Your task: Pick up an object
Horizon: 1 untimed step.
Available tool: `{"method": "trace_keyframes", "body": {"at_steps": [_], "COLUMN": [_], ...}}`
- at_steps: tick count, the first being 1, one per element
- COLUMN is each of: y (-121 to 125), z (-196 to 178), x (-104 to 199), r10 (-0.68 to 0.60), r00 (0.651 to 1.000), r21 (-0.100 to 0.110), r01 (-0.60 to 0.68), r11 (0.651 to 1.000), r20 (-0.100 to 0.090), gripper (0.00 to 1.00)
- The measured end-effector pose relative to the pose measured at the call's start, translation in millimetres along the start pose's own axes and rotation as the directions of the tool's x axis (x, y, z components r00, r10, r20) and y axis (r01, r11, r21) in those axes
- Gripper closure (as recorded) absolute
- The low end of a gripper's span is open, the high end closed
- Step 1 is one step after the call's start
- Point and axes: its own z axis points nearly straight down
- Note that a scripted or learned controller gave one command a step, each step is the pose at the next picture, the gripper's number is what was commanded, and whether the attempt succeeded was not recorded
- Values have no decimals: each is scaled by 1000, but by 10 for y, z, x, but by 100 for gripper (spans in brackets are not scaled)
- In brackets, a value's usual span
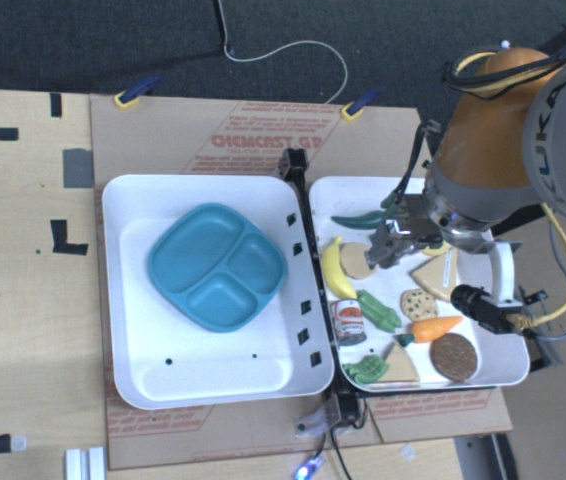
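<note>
Cardboard-lined counter (pixel 163 133) carries two white bins; claw (pixel 388 245), finger state indeterminable and nothing visibly held, hangs over the right bin (pixel 508 373), with the banana (pixel 336 269) just left, its long axis running near-to-far.

left bin (pixel 123 268): white | plate (pixel 217 265) far left of claw: teal-blue | banana (pixel 336 271) just left of claw: yellow | can (pixel 349 321) below-left: red/white label | carrot (pixel 433 329) below claw: orange | cookie (pixel 418 303) below: tan, dark chips | round patty (pixel 454 356) below-right: brown | bench (pixel 23 298): tan; black marks
</note>
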Motion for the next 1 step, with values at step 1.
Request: {"method": "trace_keyframes", "body": {"at_steps": [1], "y": [-141], "z": [-880], "x": [624], "r10": [-1], "r00": [1000], "r21": [-18], "r01": [1], "r11": [1000], "r20": [0], "gripper": [100]}}
